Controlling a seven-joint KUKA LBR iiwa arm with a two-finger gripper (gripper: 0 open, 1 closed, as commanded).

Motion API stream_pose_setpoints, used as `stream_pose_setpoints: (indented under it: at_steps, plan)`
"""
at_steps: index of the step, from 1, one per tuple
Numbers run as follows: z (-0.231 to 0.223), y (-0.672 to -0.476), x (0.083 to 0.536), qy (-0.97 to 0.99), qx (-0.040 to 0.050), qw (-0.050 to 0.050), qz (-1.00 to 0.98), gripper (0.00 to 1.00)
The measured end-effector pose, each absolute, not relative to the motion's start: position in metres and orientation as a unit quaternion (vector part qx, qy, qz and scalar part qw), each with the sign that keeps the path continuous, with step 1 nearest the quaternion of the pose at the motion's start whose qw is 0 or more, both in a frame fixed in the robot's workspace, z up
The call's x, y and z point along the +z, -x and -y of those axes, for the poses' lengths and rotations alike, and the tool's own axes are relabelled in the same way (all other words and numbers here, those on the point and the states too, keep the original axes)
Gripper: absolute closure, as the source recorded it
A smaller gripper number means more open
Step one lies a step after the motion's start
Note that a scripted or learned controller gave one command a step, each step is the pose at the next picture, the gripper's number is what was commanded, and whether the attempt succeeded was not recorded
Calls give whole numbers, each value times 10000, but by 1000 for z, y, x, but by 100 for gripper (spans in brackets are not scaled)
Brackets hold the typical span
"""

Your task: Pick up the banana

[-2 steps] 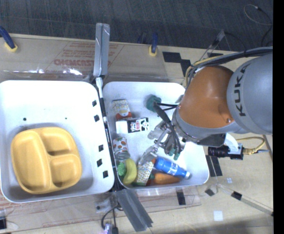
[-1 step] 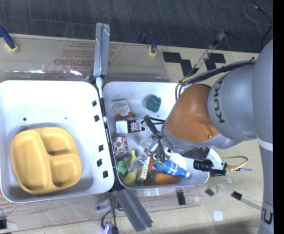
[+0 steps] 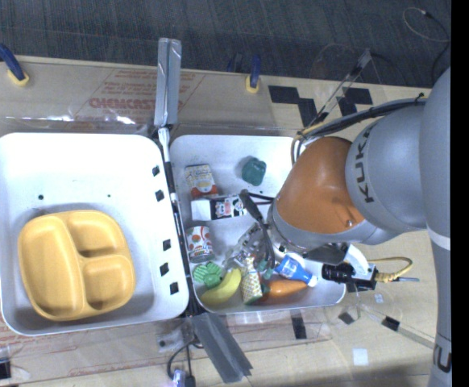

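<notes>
- Leftmost, the left bin [image 3: 25, 156] is a shallow white tray with rounded corners and smooth plastic-looking walls; at about 7 o'clock inside it lies a glossy yellow plate [image 3: 75, 260] moulded into three compartments.
- Next, a grey metal strip [image 3: 167, 83] stands at 12 o'clock from the seam where the two bins meet.
- Then the right bin [image 3: 218, 145], white and shallow like the first, holds a crowd of small things: a small can [image 3: 200, 177] with a red and cream label at its 10 o'clock, a dark carton [image 3: 218, 208] with white print just below it, another small can [image 3: 199, 241] under that, and a rounded teal object [image 3: 254, 169] at 12 o'clock.
- At the bin's 7 o'clock the banana [image 3: 224, 289] lies against the near wall, short, curved, matte yellow going greenish at one end, with a green knobbly object [image 3: 209, 274] touching its upper left and a patterned packet [image 3: 252, 285] just beside its right.
- Further right, a blue and white bottle [image 3: 295, 271] and an orange carrot-like piece [image 3: 287, 290] lie side by side.
- Rightmost, the arm's grey shell and orange band [image 3: 319, 192] bend down over the bin's middle; the gripper [image 3: 255, 244] hangs among the clutter at 1 o'clock from the banana, and whether its claw is spread or closed cannot be told.
</notes>
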State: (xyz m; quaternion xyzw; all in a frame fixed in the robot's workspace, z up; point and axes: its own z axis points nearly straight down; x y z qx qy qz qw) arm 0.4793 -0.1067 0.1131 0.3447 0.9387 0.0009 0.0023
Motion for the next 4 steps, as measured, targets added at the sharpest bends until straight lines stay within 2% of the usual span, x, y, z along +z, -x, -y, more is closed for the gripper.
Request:
stream_pose_setpoints:
  at_steps: [1,2,3,4]
  plan:
    - [52,-480,205,-4629,3,3,-8864,100]
    - [52,-480,205,-4632,3,2,-8862,0]
    - [97,-476,154,-3778,-4,-17,-9259,0]
    - [97,-477,164,-3756,-2,-19,-9268,100]
